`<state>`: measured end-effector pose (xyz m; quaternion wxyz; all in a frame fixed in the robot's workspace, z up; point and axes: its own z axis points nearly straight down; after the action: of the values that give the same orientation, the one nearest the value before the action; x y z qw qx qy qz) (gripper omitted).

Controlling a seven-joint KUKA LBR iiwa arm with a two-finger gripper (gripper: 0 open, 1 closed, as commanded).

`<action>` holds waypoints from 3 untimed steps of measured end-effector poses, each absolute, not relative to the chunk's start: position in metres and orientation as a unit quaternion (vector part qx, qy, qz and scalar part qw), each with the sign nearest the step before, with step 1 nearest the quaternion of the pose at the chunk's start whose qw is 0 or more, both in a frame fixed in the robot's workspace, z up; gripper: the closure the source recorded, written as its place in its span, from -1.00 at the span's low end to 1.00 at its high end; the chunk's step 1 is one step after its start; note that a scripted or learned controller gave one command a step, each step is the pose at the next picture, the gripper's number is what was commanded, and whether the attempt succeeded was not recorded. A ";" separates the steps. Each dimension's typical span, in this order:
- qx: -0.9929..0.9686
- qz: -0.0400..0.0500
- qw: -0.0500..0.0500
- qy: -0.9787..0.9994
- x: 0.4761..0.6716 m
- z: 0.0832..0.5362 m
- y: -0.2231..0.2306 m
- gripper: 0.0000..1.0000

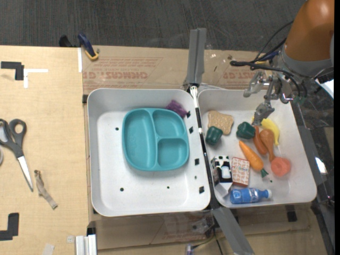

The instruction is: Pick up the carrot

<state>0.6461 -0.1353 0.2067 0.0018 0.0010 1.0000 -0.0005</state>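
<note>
The carrot (pixel 252 155) is lying in the right bin (pixel 303 187), its long axis running diagonally from upper left to lower right. The pincer (pixel 262 112) is hovering above the bin's upper area, up and slightly right of the carrot, grasping nothing; whether it is released or clenched cannot be determined.

Below the metal jaws lie an orange carrot (pixel 251 155), a yellow banana (pixel 271 128), a blue bottle (pixel 248 195) and a black-and-white cow (pixel 223 169); the divided plate (pixel 156 139) is teal.
</note>
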 end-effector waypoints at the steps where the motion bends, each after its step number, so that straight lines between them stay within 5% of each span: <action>1: -0.032 0.000 0.002 0.999 0.588 0.098 -0.128 -1.00; 2: -0.044 0.000 0.001 0.999 0.520 0.092 -0.131 -1.00; 3: -0.046 0.000 0.002 0.999 0.522 0.101 -0.129 1.00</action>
<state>0.5218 -0.1293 0.1013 0.0022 -0.0457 0.9990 -0.0004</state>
